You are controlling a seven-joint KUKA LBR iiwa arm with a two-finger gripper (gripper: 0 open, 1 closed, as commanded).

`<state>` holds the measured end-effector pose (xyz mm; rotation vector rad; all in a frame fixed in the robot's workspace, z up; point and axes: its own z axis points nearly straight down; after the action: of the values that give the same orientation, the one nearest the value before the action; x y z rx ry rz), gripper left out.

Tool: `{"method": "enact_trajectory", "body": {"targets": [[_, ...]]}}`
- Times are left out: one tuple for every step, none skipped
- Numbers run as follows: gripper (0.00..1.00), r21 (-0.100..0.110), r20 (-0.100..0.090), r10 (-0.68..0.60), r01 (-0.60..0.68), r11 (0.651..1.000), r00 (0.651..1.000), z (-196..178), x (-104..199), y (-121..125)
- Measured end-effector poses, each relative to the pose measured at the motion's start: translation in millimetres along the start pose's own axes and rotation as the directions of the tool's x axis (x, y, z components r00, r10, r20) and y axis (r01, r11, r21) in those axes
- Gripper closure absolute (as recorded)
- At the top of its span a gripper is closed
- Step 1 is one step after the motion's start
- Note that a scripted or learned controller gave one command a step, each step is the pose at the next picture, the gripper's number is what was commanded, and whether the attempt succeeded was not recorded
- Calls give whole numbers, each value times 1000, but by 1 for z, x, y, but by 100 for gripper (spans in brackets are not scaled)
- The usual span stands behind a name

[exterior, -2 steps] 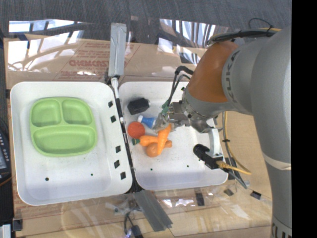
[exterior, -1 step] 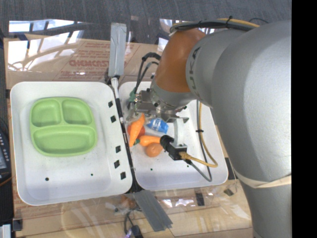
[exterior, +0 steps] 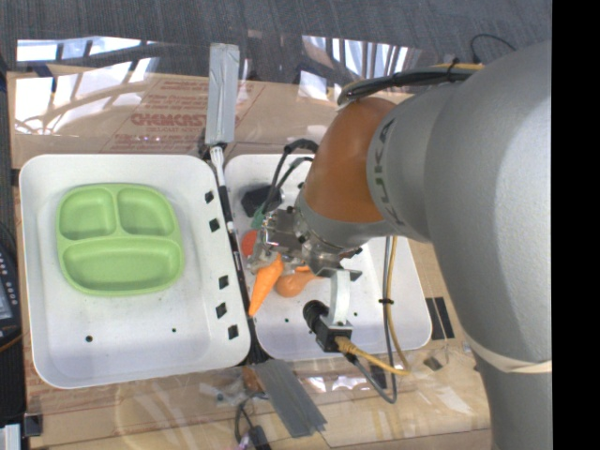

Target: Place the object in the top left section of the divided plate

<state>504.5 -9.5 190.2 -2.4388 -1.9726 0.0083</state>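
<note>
A green divided plate (exterior: 120, 239) lies in the left bin (exterior: 56, 345), with two small sections at its top and one long section below. My gripper (exterior: 278, 234) is low over the left part of the right bin (exterior: 394, 336), reaching in from the right. An orange carrot (exterior: 264, 285) lies just below it, pointing toward the bin's left wall. A round orange piece (exterior: 292, 284) sits beside the carrot, and a small red piece (exterior: 248, 243) lies to the gripper's left. Whether anything sits inside the gripper is hidden by the wrist.
A dark object (exterior: 255, 198) lies near the top left of the right bin. The raised divider (exterior: 228, 270) between the bins runs close to the carrot. My large grey arm (exterior: 469, 204) covers most of the right bin.
</note>
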Motion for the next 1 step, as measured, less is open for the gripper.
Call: {"method": "enact_trajectory", "body": {"targets": [[100, 1, 0, 94, -94, 996, 996, 1, 2, -30]]}}
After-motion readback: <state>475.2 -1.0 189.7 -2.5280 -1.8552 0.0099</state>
